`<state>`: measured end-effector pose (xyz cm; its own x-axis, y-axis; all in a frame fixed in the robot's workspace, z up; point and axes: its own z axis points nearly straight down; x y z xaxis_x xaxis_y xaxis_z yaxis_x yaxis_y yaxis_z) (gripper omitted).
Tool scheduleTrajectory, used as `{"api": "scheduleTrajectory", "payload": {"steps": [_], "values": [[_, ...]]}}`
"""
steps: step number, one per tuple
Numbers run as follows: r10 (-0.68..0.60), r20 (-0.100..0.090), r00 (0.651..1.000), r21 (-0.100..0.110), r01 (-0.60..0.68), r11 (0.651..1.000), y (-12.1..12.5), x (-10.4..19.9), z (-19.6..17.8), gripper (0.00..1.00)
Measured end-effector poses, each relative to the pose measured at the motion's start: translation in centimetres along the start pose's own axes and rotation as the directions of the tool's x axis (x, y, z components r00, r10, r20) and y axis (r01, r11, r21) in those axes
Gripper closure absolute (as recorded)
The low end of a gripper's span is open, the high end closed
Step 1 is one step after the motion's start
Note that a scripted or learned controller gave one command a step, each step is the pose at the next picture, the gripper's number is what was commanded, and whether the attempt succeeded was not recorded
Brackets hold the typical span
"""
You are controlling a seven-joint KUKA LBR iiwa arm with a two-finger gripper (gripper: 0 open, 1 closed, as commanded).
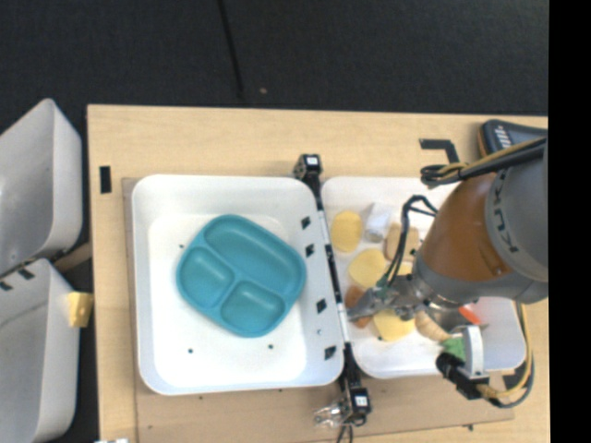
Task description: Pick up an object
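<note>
The grey arm (499,238) with its orange band reached from the right into the right bin (503,353) on the wooden desk (212,141). Its end effector (369,305) sat low near the bin's left wall, among a scatter of small items: a round yellow piece (345,230), a second yellow piece (367,267) just beside the fingers, and another yellow piece (394,327) below them. Whether the end effector was open, closed or gripping anything could not be told, as the wrist and cables hid it. In the left bin (166,358), a teal divided plate (241,274) lay flat near the centre
</note>
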<state>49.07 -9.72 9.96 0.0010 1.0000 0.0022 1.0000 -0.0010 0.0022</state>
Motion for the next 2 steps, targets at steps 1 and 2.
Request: {"api": "scheduleTrajectory", "payload": {"steps": [1, 2], "values": [[-0.004, 0.002, 1.0, -0.003, 0.004, 1.0, 4.8, -2.1, -0.4, 0.0], [-0.009, 0.003, 1.0, -0.016, 0.009, 1.0, 6.6, 3.3, -18.3, 0.0]]}}
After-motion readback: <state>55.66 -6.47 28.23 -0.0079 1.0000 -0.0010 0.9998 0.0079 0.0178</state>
